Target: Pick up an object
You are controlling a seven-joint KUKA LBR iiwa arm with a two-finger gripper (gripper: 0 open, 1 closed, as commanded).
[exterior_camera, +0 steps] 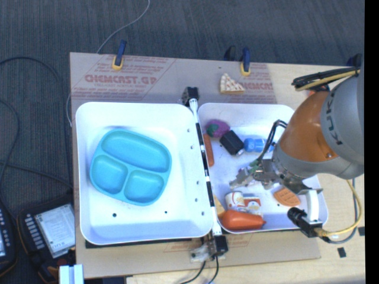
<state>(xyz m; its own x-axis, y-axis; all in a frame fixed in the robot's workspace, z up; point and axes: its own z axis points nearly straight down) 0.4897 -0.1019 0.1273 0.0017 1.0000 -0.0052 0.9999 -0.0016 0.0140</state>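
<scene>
The camera view looked down on a table bearing a cardboard sheet printed in faded red letters that seemed to read "GIEMCAST.GP"; the same print repeated, partly hidden, on the sheet's far right. Two blue clamps pinned its far edge. A small wedge like a pizza slice lay on the cardboard just beyond the right bin.

The left bin held a blue three-compartment tray. The right bin held a purple and green piece at its far left, a black block just beside it, a small blue object to the right of the block, an orange stick along the left wall, a white packet with a red and orange label whose writing was too small to read, and an orange carrot-like toy at the near edge.

The arm carried part of the white word "KUKA" on its grey housing, above the orange band. The end effector hung low in the middle of the right bin, above the white packet; whether its fingers stood wide or narrow I could not tell. An orange flat piece lay right of the packet.
</scene>
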